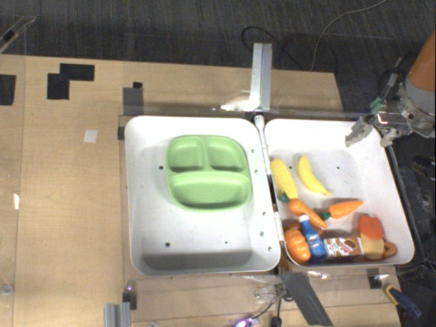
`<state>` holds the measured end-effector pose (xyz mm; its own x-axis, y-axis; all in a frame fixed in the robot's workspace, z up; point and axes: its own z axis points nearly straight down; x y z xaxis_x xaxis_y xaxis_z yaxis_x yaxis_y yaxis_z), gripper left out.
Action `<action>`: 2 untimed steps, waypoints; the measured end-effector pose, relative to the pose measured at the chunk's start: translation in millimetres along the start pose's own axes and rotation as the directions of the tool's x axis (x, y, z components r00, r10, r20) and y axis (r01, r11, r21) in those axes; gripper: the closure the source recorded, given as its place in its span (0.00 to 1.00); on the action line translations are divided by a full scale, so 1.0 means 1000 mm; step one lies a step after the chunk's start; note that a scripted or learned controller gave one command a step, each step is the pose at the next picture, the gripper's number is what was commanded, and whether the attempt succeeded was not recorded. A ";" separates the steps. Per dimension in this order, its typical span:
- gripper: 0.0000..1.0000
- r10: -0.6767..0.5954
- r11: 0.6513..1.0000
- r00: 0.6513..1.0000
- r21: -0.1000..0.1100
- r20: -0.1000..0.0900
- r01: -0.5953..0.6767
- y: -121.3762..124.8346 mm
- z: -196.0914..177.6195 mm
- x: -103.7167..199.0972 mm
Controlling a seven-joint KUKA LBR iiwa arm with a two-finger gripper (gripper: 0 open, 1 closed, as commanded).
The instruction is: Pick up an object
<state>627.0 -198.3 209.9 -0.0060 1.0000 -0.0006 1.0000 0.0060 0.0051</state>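
**Right bin, crowded lot: risk of a fouled pick**

Brown bottle (343,246), lying flat at the right bin's (340,142) 6 o'clock edge, touches a blue bottle (313,240) and orange toys. Smooth plastic carrot (346,208), banana (312,176) and knobbly corn cob (283,178) lie nearby; rounded shapes may roll or slip. Gripper (371,129), at 2 o'clock, spread, carries nothing. Left: green divided plate (208,171).

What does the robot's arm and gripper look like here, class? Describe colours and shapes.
The arm is grey with an orange band above the wrist. Its gripper is metallic grey with two thin fingers, and dark cables run beside the wrist.
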 end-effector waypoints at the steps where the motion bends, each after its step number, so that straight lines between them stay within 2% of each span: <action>1: 0.00 0.046 0.999 0.999 0.002 -0.001 -0.046 -0.027 0.100 0.068; 2: 0.00 0.217 0.976 0.976 0.000 0.000 -0.217 -0.098 0.009 0.050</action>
<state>528.7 -148.8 199.9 0.2111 0.9775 0.0003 0.9774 -0.2111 0.0050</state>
